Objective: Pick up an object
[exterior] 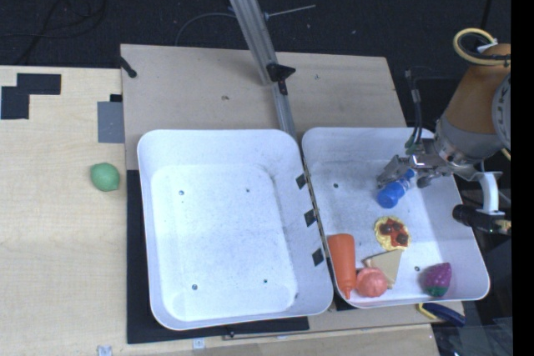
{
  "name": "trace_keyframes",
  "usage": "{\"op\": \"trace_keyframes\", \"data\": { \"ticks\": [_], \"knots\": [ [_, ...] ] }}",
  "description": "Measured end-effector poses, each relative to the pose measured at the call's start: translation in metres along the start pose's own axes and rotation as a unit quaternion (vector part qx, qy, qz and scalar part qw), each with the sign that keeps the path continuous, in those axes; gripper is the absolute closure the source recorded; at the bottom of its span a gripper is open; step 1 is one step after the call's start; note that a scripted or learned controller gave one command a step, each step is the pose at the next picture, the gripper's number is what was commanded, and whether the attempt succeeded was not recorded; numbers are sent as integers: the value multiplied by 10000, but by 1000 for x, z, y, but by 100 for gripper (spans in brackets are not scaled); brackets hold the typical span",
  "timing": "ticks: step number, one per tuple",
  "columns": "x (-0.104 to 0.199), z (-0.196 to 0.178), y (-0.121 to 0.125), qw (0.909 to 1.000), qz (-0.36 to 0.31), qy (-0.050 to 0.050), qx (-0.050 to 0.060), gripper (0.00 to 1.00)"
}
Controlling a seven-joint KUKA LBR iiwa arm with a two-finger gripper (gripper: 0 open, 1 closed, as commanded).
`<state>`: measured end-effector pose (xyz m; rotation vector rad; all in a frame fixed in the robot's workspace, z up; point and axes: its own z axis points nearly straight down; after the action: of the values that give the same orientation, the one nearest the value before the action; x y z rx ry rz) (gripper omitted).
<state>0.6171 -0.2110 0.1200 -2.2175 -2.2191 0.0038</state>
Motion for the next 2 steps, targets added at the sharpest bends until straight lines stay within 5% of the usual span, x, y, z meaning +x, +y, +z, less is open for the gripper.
{"op": "trace_keyframes", "data": {
  "ticks": [1,2],
  "knots": [
    [1,30,0,10000,-3,-3,-10,0],
    [0,19,0,10000,-4,-10,-23,100]
  ]
}}
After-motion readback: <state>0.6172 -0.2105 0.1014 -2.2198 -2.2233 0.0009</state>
